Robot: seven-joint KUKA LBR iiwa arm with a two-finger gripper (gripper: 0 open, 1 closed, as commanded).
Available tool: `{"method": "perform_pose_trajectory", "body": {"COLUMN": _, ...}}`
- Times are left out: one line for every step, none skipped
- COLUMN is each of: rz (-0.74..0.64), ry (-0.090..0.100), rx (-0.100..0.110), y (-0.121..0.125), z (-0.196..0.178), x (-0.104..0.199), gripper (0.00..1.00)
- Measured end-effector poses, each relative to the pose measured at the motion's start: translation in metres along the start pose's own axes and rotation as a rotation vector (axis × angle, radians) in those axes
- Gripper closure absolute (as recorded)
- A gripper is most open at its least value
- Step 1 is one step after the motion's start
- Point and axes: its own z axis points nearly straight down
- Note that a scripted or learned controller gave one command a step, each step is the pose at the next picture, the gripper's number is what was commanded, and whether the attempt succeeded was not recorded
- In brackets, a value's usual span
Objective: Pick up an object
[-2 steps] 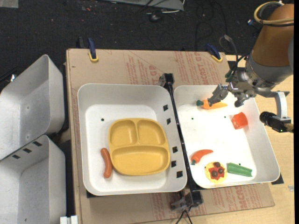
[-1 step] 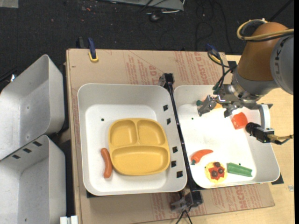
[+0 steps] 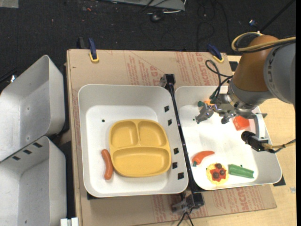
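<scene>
Camera view: orange-red piece (image 3: 241, 122) lies just right of the tool (image 3: 214, 114).

the cardboard sheet (image 3: 141, 62) under the bins carries faint red printing, left of the gripper (image 3: 214, 112) and beyond it, but the letters sit turned and too blurred to read. more red print along its near edge is likewise illegible.

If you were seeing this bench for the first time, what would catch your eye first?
Probably the yellow divided plate in the middle of the left bin, with a sausage lying just off its left edge. Next, the grey and orange arm reaching over the right bin, where a red pepper, a small pizza and a green vegetable lie along the near side.
</scene>
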Motion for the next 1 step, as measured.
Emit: {"method": "perform_pose_trajectory", "body": {"rz": 0.000, "ry": 0.000, "rx": 0.000, "y": -0.0009, "z": 0.0539, "x": 0.0006, "gripper": 0.00}}
